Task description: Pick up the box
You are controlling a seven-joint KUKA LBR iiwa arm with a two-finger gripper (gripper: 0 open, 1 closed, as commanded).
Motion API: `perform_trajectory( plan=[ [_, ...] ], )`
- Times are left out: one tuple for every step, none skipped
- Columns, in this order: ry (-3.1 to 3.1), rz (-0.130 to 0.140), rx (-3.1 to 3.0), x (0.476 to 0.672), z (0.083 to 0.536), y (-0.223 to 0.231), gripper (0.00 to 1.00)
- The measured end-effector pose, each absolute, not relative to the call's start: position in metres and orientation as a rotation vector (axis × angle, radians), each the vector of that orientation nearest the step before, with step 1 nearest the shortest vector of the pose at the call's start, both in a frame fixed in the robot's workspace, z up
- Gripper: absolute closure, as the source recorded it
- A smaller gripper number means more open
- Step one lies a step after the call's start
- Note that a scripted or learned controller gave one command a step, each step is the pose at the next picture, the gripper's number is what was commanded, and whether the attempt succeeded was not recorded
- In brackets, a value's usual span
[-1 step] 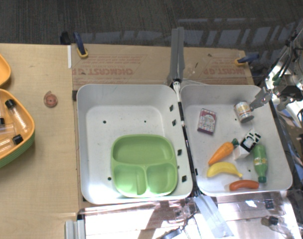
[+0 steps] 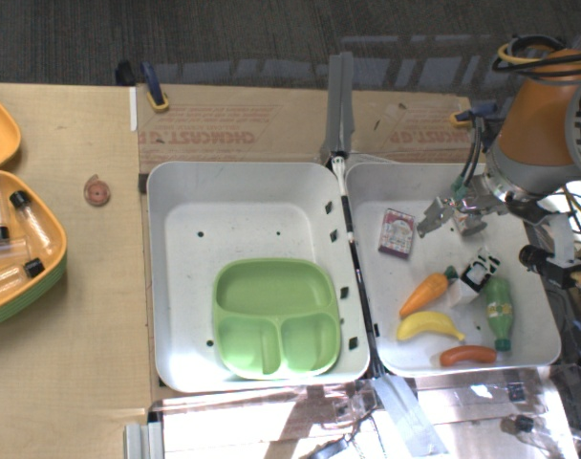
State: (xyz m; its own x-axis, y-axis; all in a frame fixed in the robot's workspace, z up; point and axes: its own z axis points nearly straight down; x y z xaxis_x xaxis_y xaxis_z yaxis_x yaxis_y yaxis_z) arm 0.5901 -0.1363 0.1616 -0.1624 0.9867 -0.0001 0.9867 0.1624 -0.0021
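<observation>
Camera view is looking down on two white bins sitting side by side. The box (image 2: 397,232), small, pale and pinkish, is lying flat in the upper left part of the right bin (image 2: 367,256), near the divider. The gripper (image 2: 453,215) is hanging just to the box's right, apart from it, with nothing showing between its parts; whether it is open or closed I cannot tell, since the metal is blurring into a tangle there. The grey arm with its orange band (image 2: 539,122) is reaching in from the right, partly cut off by the frame.

Below the box, a carrot (image 2: 426,293), a banana (image 2: 430,327) and a red pepper-like piece (image 2: 467,356) are lying toward the bin's front. A green bottle (image 2: 499,312) is lying beside a small black-and-white object (image 2: 478,272) that is too small to make out. None is touching the box.

A green divided plate (image 2: 276,329) is resting in the left bin (image 2: 176,256). On the bench at far left, an orange tray (image 2: 28,256) is holding small vials, partly cut off.
</observation>
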Motion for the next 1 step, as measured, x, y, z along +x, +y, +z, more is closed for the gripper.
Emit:
perform_trajectory(
  plan=[
    [-2.477, 0.000, -1.936, 0.6158, 0.0930, -0.0979, 0.00]
  ],
)
